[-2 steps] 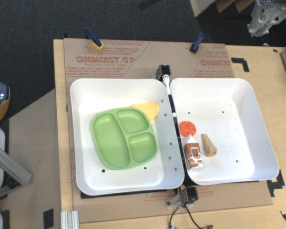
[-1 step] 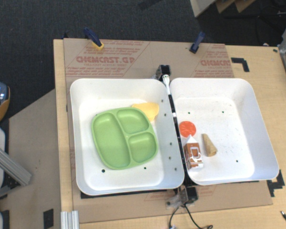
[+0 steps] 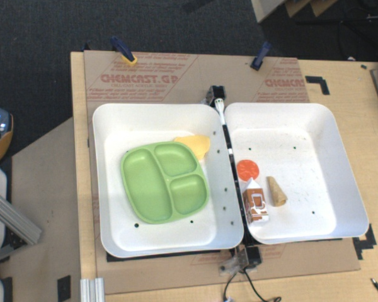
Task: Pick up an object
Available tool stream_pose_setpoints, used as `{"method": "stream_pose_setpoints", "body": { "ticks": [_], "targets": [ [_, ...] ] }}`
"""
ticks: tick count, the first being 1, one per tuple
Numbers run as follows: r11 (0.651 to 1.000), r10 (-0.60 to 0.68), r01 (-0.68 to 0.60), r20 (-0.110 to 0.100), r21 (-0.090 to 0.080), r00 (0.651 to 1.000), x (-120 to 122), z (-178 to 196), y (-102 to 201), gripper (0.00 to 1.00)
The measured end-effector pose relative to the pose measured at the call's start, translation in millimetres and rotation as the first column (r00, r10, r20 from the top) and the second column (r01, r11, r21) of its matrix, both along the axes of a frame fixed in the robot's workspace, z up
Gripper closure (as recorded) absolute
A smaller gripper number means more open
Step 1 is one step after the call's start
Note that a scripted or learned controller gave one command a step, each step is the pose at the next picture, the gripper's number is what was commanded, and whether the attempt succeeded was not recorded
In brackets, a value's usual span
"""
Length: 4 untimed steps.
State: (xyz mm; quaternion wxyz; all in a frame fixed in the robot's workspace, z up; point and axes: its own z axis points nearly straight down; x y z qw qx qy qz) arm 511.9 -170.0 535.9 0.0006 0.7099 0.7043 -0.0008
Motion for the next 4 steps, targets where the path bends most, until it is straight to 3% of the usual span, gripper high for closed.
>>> {"method": "stream_pose_setpoints", "body": {
  "ticks": [1, 2, 3, 4],
  "targets": [
    [1.000, 0.002, -0.002, 0.000, 0.000, 1.000, -34.7, 0.0, -57.5, 1.00],
    [1.000, 0.008, -0.008, -0.016, 0.009, 1.000, -33.7, -172.4, -31.7, 1.00],
    [1.000, 0.012, -0.012, 0.016, -0.003, 1.000, -31.6, -53.9, -3.2, 1.00],
    [1.000, 0.005, -0.005, 0.011, -0.004, 1.000, -32.5, 3.4, -40.5, 1.00]
  ]
}}
